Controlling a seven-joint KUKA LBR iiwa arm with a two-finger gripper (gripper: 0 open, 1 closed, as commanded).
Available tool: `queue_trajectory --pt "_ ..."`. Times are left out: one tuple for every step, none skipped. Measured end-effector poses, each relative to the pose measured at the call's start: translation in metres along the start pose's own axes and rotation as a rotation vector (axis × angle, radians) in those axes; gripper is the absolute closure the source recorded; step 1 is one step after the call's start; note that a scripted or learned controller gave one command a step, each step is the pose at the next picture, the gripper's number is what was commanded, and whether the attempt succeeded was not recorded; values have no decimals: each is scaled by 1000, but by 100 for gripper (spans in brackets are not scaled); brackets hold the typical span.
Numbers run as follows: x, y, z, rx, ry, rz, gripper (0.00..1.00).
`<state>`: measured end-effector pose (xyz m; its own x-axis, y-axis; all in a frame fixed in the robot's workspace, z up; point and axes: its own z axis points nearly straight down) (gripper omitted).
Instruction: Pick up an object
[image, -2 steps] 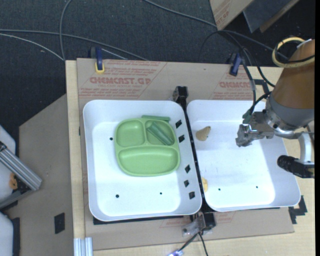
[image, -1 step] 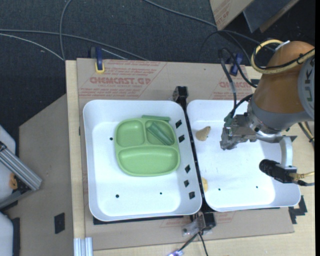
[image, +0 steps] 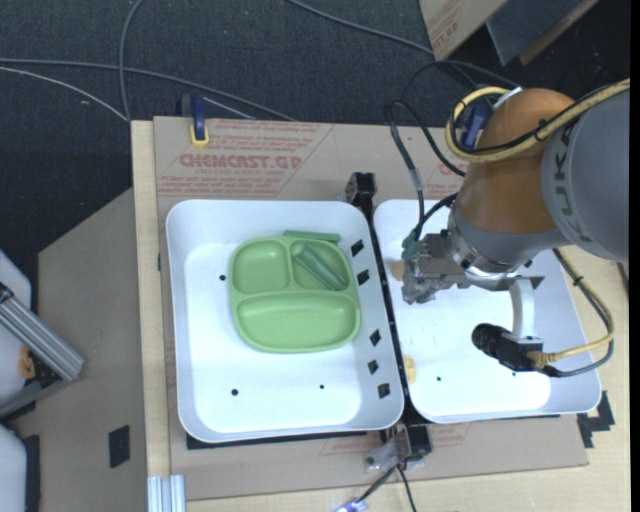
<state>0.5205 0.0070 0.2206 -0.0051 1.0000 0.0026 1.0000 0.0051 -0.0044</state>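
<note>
Pincer (image: 420, 283) over right bin (image: 480, 395) | left bin (image: 200, 390): green divided plate (image: 292, 300)

Grey KUKA arm with an orange band and a small metal gripper

The thick grey cylindrical arm link (image: 600, 170) ends in a broad glossy orange band (image: 510, 160) above a grey wrist collar. Below it sits the compact grey metal two-finger gripper (image: 420, 280), boxy and dull. Black cables loop around the wrist, a yellow cable ring sits atop the band, and a black plug with a yellow lead hangs beside a white bracket.
</note>
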Motion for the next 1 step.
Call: queue_trajectory --pt "59 9 -5 -5 1 -2 100"
